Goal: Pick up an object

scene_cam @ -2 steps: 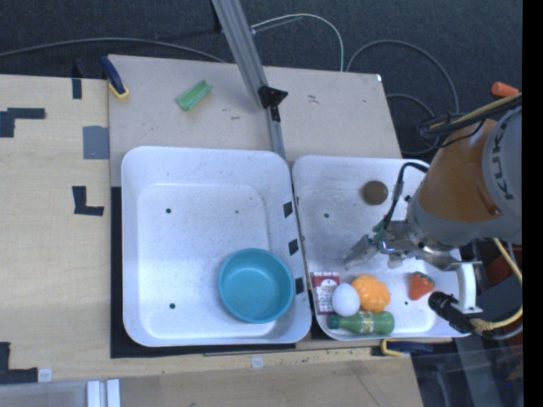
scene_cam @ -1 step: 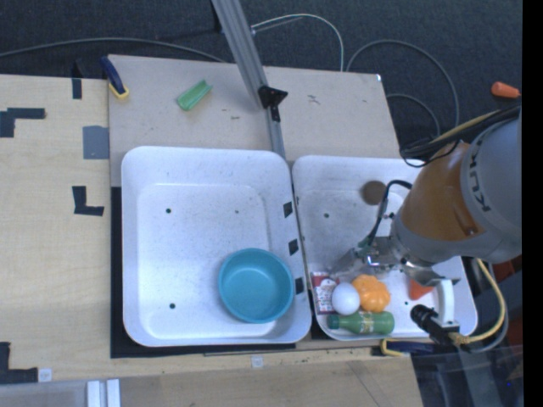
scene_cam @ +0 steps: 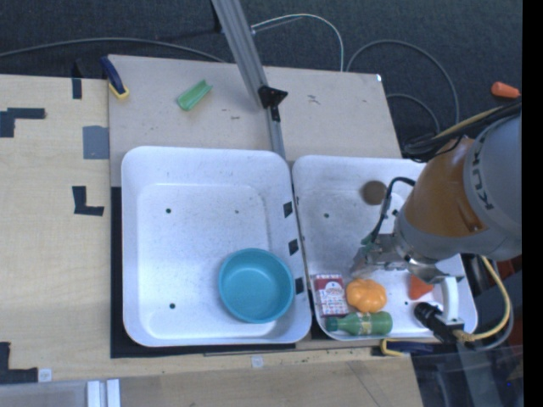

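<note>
I read this as the approach step — my gripper (scene_cam: 373,259) hangs low in the right-hand shallow white bin (scene_cam: 339,181), nothing visibly between its jaws, and whether they are apart or together I cannot tell. The round orange plastic fruit (scene_cam: 366,295) lies just beside it at six o'clock — next comes a short drop onto it.

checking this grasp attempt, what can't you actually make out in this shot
- Gripper, camera view: the arm's own body covers the fingers, so open or shut is unclear.
- Red item, right bin: mostly hidden under the wrist; identity unclear.
- Small red box: label too small to read.
- Brown round object: too blurred to identify.
</note>
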You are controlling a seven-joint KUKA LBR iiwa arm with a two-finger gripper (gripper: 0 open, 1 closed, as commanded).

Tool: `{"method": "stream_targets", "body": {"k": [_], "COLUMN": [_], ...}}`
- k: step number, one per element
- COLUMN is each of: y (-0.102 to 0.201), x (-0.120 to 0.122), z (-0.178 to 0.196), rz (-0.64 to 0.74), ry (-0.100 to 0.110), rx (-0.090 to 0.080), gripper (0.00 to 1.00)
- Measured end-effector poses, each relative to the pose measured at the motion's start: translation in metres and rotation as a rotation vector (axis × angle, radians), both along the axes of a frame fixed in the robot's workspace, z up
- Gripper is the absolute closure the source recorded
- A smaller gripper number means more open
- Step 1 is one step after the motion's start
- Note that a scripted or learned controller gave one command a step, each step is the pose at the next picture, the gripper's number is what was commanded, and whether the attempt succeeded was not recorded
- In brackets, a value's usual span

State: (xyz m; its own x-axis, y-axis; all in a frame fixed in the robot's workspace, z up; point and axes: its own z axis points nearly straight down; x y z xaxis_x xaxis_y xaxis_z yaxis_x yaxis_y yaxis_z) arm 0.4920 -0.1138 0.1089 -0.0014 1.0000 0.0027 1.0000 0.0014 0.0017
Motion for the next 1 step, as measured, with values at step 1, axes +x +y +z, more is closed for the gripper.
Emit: {"method": "stream_targets", "body": {"k": [1], "y": [0.0062], "x": [0.0092], "z": [0.0540], "rz": [0.001], "ry": [-0.001], "rx": [-0.003], "gripper": [1.00]}}
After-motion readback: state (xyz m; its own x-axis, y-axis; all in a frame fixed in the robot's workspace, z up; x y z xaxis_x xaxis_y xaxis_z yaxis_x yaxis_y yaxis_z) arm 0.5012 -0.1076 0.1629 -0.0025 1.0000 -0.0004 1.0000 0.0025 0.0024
